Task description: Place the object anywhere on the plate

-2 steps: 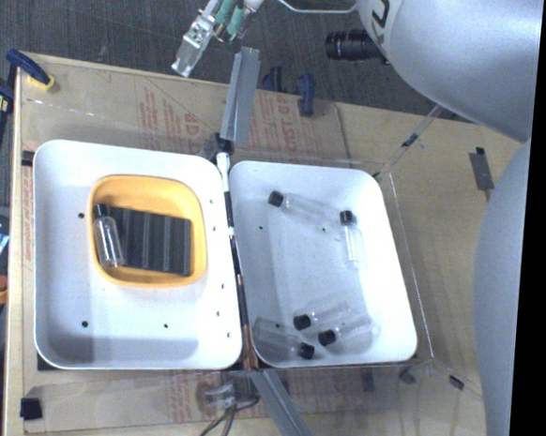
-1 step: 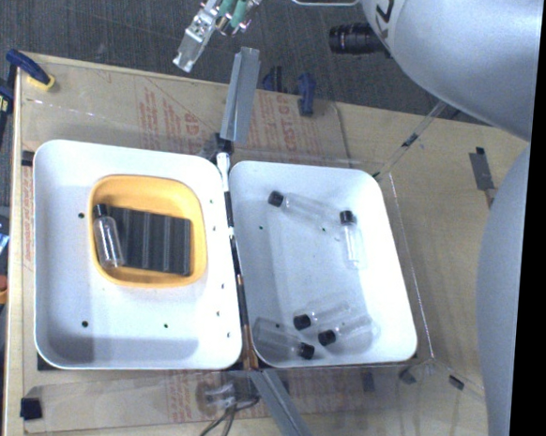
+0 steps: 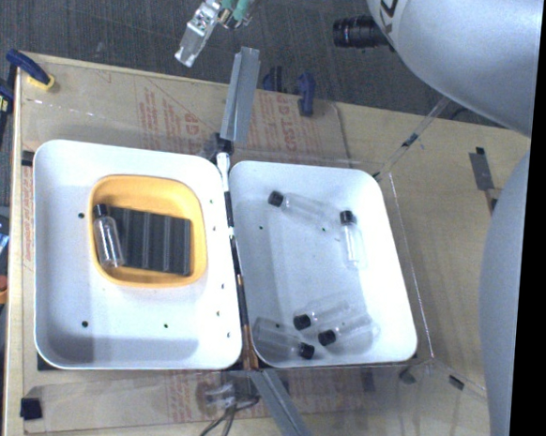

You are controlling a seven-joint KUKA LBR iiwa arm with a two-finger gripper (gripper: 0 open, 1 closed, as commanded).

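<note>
A yellow-rimmed plate (image 3: 153, 190) with a dark ridged middle sits in the left white bin (image 3: 58, 318). One clear vial with a black cap (image 3: 109, 238) lies on the plate's left side, along the rim. My gripper (image 3: 190, 48) hangs high at the top of the view, above the bench's far edge and well away from the plate and the vial. Nothing can be seen held in it.
The right white bin (image 3: 396, 269) holds several clear black-capped vials: one near the back (image 3: 297, 205), one at the right (image 3: 350, 237), and a cluster at the front (image 3: 326, 325). A grey metal bar (image 3: 240, 92) stands behind the join of the bins.
</note>
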